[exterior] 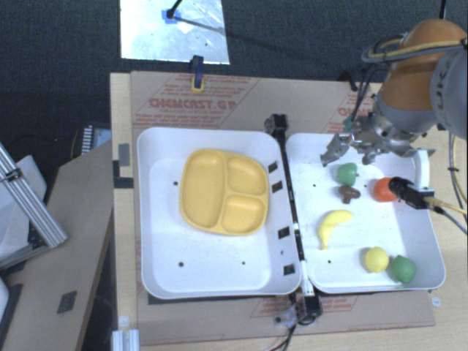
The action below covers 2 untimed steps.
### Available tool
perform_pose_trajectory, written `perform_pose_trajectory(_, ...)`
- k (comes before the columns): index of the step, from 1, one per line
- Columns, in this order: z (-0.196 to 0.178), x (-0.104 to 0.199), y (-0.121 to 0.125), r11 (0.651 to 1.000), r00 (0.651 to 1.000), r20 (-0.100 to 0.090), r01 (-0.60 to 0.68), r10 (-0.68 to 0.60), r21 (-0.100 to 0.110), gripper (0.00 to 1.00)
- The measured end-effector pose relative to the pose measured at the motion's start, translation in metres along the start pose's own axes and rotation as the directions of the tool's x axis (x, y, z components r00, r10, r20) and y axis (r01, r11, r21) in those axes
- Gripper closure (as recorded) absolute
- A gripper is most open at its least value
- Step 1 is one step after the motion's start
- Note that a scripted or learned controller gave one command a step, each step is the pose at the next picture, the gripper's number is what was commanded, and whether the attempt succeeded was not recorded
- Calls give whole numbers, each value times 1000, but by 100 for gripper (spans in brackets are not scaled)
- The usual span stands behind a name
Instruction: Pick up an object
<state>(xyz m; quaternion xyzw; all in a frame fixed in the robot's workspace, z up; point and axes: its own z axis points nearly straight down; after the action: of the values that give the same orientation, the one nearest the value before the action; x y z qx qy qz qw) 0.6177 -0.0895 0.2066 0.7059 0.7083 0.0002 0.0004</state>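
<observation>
— Two bins on the worktop: where's the fruit?

— All right of the yellow tray: green ball, brown piece, orange ball, banana, lemon, lime.

— And the gripper?

— Just above the green ball. Whether its jaws are open or closed, I cannot tell; nothing shows between them.
</observation>
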Motion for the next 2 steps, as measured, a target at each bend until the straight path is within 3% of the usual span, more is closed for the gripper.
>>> perform_pose_trajectory(2,93,4,-12,1000,1000,-1,-3,3,3,0)
